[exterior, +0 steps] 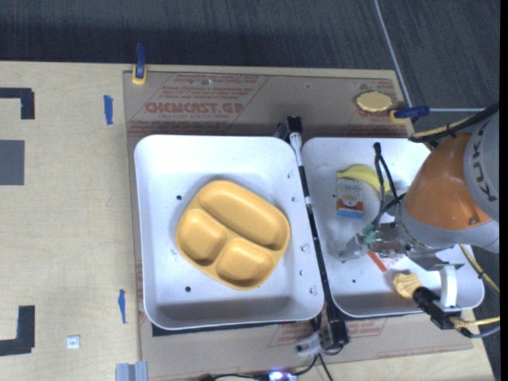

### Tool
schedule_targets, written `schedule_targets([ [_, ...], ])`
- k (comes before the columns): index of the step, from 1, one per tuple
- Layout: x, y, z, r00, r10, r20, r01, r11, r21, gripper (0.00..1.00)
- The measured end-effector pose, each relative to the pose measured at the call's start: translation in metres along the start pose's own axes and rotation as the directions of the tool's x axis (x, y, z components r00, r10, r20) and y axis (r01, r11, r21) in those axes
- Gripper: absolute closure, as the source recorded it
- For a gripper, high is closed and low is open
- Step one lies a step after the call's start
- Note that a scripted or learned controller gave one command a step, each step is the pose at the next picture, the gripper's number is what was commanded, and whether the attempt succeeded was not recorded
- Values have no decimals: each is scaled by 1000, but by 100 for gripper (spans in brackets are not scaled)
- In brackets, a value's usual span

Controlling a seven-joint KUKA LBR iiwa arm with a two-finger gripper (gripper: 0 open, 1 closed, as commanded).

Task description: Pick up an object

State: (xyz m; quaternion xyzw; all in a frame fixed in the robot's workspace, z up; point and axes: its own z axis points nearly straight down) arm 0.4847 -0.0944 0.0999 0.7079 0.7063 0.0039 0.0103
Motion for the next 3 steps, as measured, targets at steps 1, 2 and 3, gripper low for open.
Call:
schedule_targets([
  [1,-1,2,-11,1000,1,4,-1,1000,-6,100],
  [2,79,48,-85,1000,-4,-10,4,1000,20,100],
  [3,79,48,-85,1000,-3,-9,3,1000,20,0],
])
